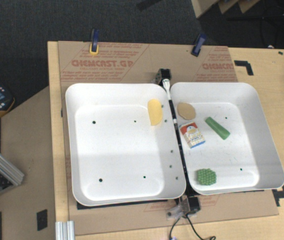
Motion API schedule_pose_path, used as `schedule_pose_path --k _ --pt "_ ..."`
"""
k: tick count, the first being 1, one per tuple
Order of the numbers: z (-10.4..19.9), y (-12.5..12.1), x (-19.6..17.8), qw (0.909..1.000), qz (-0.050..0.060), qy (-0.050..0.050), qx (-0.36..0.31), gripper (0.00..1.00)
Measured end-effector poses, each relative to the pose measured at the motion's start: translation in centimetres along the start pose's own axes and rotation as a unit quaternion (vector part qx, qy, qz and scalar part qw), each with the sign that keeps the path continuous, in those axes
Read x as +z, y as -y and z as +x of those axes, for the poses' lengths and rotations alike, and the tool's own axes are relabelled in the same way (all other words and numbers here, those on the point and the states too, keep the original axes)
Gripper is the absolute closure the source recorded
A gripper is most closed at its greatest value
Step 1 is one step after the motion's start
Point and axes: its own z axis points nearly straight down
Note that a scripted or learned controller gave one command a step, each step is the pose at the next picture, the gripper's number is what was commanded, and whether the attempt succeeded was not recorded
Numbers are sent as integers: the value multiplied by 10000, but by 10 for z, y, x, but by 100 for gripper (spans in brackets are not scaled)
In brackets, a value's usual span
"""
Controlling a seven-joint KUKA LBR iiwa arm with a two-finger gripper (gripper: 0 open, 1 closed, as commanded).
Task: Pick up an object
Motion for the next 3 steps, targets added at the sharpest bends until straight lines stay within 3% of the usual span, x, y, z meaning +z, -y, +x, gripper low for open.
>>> schedule_pose_path --k 1,2,3 --pt "58 -27 134 9999 89 -64 -60 100" --pt "69 -24 54 10000 -12 -20 -45 100" --pt "25 -1 1 10000 -14 -2 -9 100"
